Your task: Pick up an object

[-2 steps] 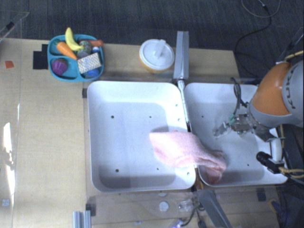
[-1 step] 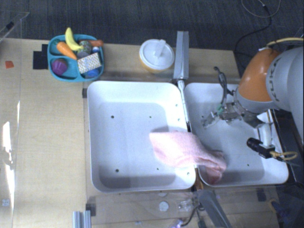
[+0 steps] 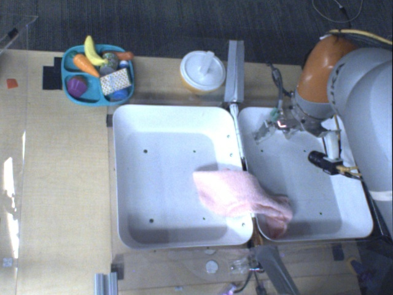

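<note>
While the gripper, finger state indeterminable, hangs over the right bin, the pink towel lies below-left.

- Arm enters from the right; its bulky grey body fills the upper right of the view.
- Orange band sits above the wrist, facing up-left.
- Wrist angled down and to the left.
- Gripper hangs low at the wrist's end; finger state not resolvable.
</note>
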Controlling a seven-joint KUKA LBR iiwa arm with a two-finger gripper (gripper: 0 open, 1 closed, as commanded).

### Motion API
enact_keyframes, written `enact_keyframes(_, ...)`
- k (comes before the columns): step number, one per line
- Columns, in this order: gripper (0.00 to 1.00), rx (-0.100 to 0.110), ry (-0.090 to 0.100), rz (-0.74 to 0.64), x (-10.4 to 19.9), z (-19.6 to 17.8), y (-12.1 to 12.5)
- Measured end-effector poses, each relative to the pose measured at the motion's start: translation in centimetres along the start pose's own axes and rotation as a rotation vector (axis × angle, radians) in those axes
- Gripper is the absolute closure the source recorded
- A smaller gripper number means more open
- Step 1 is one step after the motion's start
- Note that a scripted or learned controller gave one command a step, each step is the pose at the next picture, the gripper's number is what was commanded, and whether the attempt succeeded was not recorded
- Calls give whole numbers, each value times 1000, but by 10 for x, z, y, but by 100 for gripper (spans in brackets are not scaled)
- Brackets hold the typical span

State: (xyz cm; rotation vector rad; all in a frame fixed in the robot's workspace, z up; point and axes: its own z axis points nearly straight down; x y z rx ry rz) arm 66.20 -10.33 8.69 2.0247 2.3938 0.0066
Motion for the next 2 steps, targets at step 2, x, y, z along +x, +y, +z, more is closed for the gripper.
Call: enact_keyframes(2, 0, 0, -1, 67, -47, -107, -102)
